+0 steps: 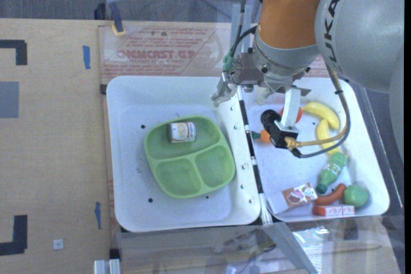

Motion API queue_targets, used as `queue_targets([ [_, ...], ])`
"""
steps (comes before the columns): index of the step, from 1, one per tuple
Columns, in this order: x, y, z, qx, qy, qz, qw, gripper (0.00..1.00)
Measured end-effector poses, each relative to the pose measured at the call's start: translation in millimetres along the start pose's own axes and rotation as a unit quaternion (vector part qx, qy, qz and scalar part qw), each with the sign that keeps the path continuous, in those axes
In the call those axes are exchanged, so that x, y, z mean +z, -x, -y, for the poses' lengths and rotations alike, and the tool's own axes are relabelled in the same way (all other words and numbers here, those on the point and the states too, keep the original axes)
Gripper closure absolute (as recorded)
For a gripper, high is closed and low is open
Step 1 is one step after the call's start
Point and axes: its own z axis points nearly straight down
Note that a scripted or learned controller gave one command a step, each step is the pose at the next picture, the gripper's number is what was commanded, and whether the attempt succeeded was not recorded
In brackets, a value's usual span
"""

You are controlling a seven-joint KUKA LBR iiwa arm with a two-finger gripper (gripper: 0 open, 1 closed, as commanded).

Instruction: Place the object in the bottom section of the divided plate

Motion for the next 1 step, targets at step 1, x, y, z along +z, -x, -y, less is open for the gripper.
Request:
queue_targets([
  [1,-99.6,-51.6,5.3,-0.038,0.000,0.000,0.9993,0.00],
])
